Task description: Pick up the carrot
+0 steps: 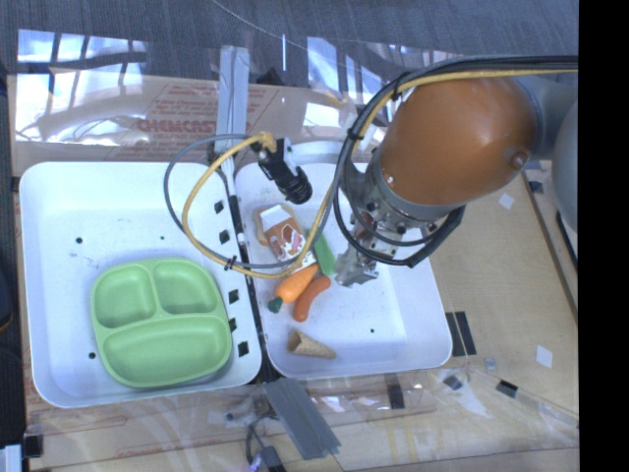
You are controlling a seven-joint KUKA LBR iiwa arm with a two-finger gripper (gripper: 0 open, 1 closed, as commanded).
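The carrot is orange with a small green top at its lower-left end. It lies at a slant in the right bin, near that bin's left wall. A darker orange-red stick lies against its right side. My gripper hangs low over the right bin, just to the right of the carrot's upper end and close to it. The big orange wrist band above hides much of the gripper. I see nothing held in it.
In the right bin are also a toast-like piece, a green piece by the gripper, and a tan cone near the front. A green divided plate sits in the left bin.
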